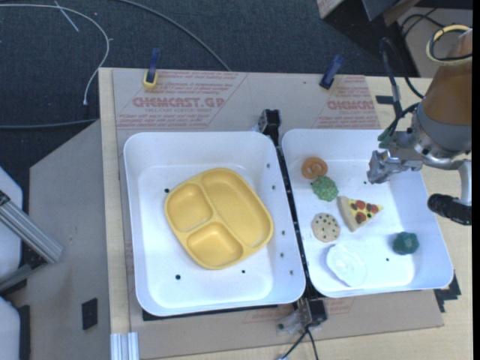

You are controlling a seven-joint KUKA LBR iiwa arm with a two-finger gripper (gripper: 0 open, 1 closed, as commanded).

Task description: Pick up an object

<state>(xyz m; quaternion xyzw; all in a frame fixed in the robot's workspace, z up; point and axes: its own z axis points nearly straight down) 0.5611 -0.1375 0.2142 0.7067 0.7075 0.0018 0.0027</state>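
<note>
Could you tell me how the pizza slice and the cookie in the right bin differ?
The pizza slice is a pale yellow wedge with red toppings; the cookie is a tan round with dark specks. The pizza slice lies nearer the gripper, while the cookie lies nearer the divider between the bins. Both are toy foods lying flat.

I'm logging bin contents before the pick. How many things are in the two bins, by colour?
Yellow: 1, divided tray
Green: 2, broccoli, dark green piece
Orange-brown: 1, round pastry
Tan: 1, cookie
Multicoloured: 1, pizza slice
White: 1, white piece
Total: 7
</note>
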